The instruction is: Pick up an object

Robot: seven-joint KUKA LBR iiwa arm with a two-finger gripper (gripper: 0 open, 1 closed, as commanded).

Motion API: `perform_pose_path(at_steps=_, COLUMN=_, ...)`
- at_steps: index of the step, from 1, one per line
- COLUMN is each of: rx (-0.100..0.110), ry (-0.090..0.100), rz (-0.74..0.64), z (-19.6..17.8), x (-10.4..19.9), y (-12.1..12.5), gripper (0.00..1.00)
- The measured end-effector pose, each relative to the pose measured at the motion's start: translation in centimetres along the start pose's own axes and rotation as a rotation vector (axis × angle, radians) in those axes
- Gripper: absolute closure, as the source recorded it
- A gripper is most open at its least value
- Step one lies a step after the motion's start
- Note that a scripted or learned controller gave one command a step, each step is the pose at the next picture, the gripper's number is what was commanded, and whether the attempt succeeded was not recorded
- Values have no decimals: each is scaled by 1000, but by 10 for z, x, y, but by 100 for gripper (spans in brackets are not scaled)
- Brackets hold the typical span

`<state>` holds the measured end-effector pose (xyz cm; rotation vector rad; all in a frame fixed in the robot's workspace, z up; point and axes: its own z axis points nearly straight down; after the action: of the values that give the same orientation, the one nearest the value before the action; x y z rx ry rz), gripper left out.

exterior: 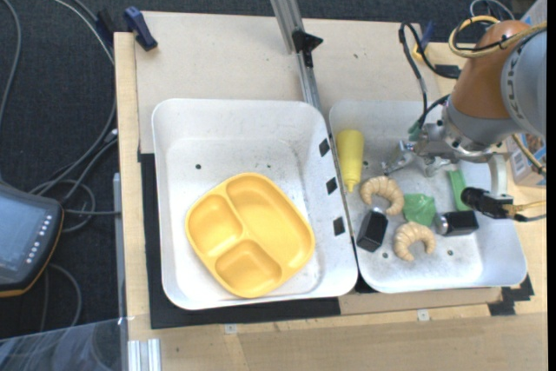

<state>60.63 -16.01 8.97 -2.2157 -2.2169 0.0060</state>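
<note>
Arm [499, 82]: grey with an orange band, reaching in from the right and bent down over the far part of the right bin.
Jaws: the gripper [417, 154] hangs low above the right bin's [486, 269] back area; metal parts crowd it, so I cannot tell how the jaws stand, and nothing is seen between them.
Yellow bottle [350, 156]: lying along the left wall of the right bin, left of the gripper and apart from it.
Croissants: one [383, 191] just below the bottle's lower end, a second [413, 240] nearer the front, well apart from the gripper.
Black block [372, 230]: tilted between the two croissants, close to the left wall.
Green items: a crumpled piece [420, 208] in the middle of the bin, and a slim stick [457, 187] to its right.
Dark cylinder [459, 222]: right of the crumpled green piece, possibly a small torch.
Left bin [174, 135]: holds a yellow divided plate [249, 232] toward its front.
Counter [217, 56]: light wood, bearing both bins side by side.
</note>
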Motion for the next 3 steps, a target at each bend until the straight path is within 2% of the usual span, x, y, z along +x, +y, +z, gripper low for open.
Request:
perform_pose_path(at_steps=1, rx=-9, ry=-1, rz=-1, z=-15, x=0, y=2, gripper=100)
perform_pose_path(at_steps=3, rx=-15, ry=-5, rz=0, z=-116, x=-13, y=-6, gripper=100)
